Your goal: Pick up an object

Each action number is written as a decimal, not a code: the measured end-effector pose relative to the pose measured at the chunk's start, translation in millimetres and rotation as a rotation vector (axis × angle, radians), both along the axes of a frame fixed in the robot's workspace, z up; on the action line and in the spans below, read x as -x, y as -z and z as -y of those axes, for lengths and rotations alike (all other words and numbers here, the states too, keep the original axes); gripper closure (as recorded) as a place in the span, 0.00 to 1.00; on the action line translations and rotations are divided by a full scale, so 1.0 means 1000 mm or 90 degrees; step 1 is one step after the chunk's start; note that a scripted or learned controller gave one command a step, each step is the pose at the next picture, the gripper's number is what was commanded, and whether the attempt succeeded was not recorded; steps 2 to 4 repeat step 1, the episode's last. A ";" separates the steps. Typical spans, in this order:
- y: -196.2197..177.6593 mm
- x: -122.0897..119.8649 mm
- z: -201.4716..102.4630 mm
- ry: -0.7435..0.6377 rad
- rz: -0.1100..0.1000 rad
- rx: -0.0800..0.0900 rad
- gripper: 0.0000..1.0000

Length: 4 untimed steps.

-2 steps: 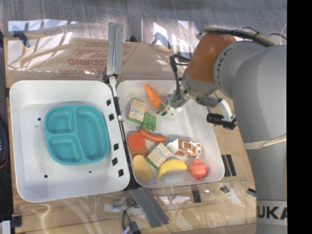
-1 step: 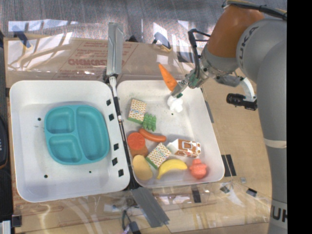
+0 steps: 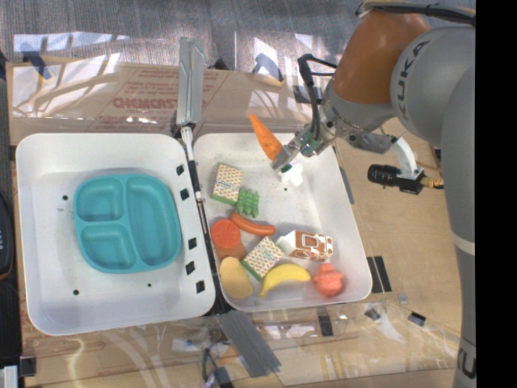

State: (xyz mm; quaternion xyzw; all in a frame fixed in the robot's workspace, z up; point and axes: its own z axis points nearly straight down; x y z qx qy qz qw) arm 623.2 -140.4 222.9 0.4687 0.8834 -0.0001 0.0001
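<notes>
Two shallow white bins sit side by side on the tabletop (image 3: 404, 241). The left bin (image 3: 40, 297) carries one teal divided tray (image 3: 127, 222) with three compartments, lying near its centre.

The right bin (image 3: 355, 241) carries ten toy foods:
- one orange carrot (image 3: 265, 137), near the far edge and held between the fingers of the tool (image 3: 287, 162);
- two checkered cracker packets, one (image 3: 228, 183) toward the far left corner and one (image 3: 263, 257) near the near edge;
- one green vegetable piece (image 3: 248, 203), touching the first packet;
- one sausage (image 3: 253, 225), just beside the green piece;
- one red-orange round fruit (image 3: 226, 235) at the left wall;
- one yellowish potato-like piece (image 3: 235, 277) in the near left corner;
- one banana (image 3: 284, 277) along the near edge;
- one small carton (image 3: 307, 246) lying on its side;
- one pink-red fruit (image 3: 327, 280) toward the near right corner.

The single grey arm (image 3: 440, 63), with an orange band (image 3: 380, 51) above the wrist, reaches in from the right. The tool pinches the carrot's lower end and the carrot tilts up and to the left. A small white piece (image 3: 292, 176) sits just under the tool tip.

Flattened brown cardboard (image 3: 129, 95) with red lettering lies behind both bins. Beyond it is grey carpeted floor (image 3: 161, 6).
</notes>
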 end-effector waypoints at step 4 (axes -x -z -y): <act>0.014 0.002 -0.042 0.235 -0.003 0.000 1.00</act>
